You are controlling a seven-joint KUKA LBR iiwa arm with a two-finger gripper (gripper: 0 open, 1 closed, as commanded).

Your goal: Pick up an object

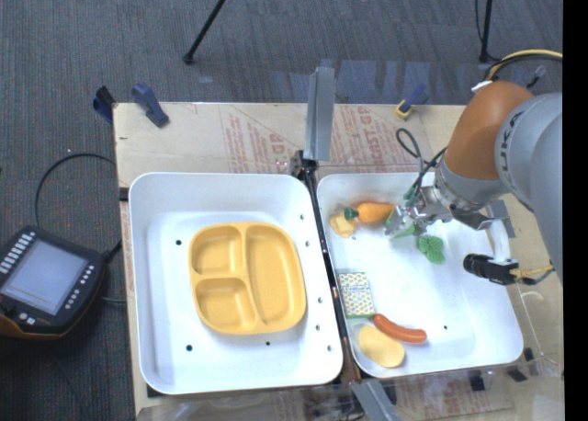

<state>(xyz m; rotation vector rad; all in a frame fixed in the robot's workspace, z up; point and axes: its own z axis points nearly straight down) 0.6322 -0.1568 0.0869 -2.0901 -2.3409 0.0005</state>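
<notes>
1. two shallow white bins are set side by side on a bench (pixel 230 139), the left bin (pixel 152 226) and the right bin (pixel 478 327).
2. a yellow divided plate (pixel 248 278) with three compartments is seen lying flat in the middle of the left bin.
3. the grey arm (pixel 542 148) with its orange band (pixel 482 130) is reached in from the right, over the far right part of the right bin.
4. the gripper (pixel 406 222) is held low over the far part of the right bin; whether its fingers are open or closed cannot be told, and nothing is clearly seen between them.
5. a green leafy toy (pixel 430 246) is seen just right of and nearer than the gripper, on the bin floor.
6. an orange carrot-like piece (pixel 373 212) is placed just left of the gripper, and a small yellow piece (pixel 344 224) is found touching its left end, near the bin's left wall.
7. a small patterned packet (pixel 356 294) is laid near the left wall, midway down the right bin.
8. a red sausage (pixel 401 329) is laid in the near part of the right bin, with a pale yellow round piece (pixel 381 347) touching it on the near side.
9. a handheld control screen (pixel 41 281) is set on the carpet, left of the bench.
10. blue clamps (pixel 149 104) are fixed at the far edge of the bench.
</notes>
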